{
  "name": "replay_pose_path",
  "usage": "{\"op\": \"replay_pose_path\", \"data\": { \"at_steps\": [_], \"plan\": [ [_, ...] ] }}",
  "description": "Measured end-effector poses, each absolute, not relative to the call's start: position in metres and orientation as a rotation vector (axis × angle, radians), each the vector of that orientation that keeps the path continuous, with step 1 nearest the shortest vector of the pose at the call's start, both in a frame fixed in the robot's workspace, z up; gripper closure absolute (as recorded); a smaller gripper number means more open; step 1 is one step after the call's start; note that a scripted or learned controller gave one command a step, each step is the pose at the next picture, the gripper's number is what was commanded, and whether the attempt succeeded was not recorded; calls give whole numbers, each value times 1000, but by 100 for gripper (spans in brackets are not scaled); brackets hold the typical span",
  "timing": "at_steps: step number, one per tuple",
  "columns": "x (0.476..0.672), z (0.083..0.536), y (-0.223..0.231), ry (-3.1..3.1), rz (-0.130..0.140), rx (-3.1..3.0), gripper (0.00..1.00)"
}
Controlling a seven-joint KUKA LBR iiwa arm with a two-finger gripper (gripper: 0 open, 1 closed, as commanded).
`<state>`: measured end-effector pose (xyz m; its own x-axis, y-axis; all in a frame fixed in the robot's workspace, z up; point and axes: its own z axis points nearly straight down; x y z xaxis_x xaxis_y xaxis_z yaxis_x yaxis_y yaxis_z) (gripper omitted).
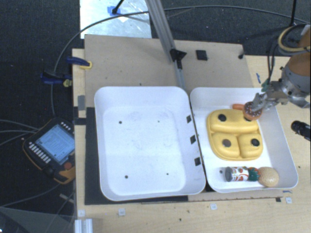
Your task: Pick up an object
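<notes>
While the yellow tray (235,135) lies in the right bin (286,152), taking up its middle, the gripper (252,111) hangs at the tray's far edge, beside a small orange piece (237,107). Whether it grips anything cannot be told. The step looks like the reach; next comes a descent onto one chosen object. A small bottle (238,174) and a tan ball (268,176) lie near the front wall. The gripper's tip is blurred and small.
</notes>
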<state>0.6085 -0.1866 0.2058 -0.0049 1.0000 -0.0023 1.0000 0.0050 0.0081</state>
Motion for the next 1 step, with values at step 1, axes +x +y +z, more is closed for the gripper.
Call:
{"op": "replay_pose_path", "data": {
  "at_steps": [1],
  "plan": [
    [610, 261, -187, 2222, 7, 2210, 100]
  ]
}}
